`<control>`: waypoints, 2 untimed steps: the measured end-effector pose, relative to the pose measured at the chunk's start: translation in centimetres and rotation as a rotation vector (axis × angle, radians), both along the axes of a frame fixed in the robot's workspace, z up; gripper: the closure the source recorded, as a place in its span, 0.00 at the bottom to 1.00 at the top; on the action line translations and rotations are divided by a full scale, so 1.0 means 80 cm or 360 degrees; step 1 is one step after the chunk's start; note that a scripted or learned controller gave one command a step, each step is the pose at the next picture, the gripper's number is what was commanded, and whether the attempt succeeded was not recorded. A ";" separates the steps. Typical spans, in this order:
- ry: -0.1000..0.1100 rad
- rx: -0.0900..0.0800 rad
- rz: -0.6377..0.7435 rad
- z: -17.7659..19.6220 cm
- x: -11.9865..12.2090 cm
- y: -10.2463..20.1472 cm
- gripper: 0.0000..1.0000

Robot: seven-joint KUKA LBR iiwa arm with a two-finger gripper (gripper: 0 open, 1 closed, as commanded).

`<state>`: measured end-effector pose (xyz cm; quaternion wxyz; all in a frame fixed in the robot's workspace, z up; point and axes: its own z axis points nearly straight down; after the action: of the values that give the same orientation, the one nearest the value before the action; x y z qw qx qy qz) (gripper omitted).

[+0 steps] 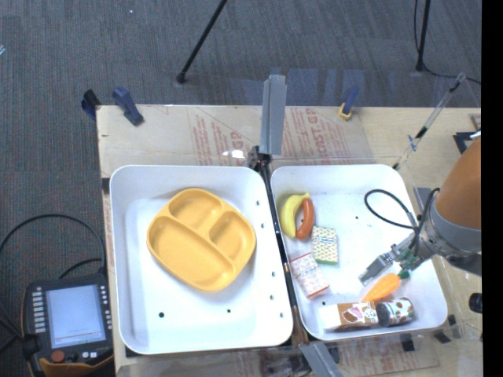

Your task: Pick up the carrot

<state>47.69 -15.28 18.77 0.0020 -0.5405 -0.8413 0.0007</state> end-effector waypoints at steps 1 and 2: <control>0.0000 0.0001 -0.0054 -0.128 -0.001 -0.009 0.00; -0.0005 0.0001 -0.0026 -0.126 0.000 -0.075 0.00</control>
<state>47.65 -21.27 8.65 0.0009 -0.5475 -0.8368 -0.0003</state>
